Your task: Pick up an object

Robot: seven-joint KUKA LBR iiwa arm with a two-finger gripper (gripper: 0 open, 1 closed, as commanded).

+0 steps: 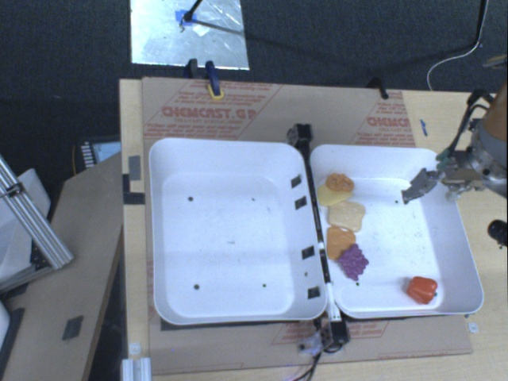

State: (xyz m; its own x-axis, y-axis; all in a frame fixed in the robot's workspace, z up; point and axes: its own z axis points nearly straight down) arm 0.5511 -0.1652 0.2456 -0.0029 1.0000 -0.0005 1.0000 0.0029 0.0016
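The right bin (397, 240) holds several small toy foods. Along its left wall lie an orange-yellow piece (340, 185), a pale beige piece (347, 215), an orange piece (340, 240) and a purple bunch of grapes (354, 262). A red pepper (422, 289) sits alone near the front right corner. My gripper (416, 187) hangs over the bin's back right part, well to the right of the row of foods and far behind the pepper. It touches none of them, and nothing hangs from it.
The left bin (230, 146) stands beside the right one, with black clips (302, 205) along the shared wall. Cardboard (262, 105) lies under both bins. A foil sheet (189, 21) sits behind the bench, and a cable (456, 54) loops at the back right.
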